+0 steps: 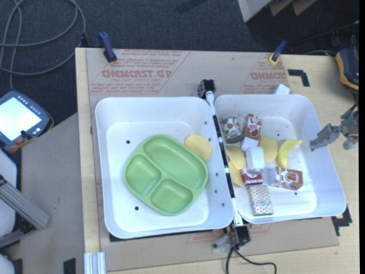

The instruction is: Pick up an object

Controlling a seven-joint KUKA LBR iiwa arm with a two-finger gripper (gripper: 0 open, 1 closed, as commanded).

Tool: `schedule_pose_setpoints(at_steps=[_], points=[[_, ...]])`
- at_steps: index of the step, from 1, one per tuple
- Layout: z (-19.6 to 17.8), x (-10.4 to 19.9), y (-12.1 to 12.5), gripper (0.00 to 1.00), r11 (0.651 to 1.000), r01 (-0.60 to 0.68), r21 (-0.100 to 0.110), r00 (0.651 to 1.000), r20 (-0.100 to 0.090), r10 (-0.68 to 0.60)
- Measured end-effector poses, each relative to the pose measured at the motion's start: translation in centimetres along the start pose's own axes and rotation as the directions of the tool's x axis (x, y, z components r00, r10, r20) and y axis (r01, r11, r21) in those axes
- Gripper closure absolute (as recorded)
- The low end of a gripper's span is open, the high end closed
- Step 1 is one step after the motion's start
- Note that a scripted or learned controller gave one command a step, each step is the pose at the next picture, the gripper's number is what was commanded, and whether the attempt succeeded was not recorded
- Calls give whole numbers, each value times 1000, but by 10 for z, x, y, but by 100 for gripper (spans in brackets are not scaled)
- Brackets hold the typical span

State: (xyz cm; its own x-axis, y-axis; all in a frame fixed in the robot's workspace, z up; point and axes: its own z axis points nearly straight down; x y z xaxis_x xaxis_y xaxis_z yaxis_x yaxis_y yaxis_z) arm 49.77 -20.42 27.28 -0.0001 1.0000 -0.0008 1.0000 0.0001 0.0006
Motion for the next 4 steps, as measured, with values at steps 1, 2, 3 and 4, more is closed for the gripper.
schedule_pose_setpoints(at_steps=[1,2,3,4], points=[[147,42,42,0,1000,0,-1,1000,0,0],[188,47,86,0,1000,1,0,1000,0,-1],[192,62,157,0,998,4,59,1000,-4,-4],[183,63,157,100,998,4,60,1000,-4,-4]])
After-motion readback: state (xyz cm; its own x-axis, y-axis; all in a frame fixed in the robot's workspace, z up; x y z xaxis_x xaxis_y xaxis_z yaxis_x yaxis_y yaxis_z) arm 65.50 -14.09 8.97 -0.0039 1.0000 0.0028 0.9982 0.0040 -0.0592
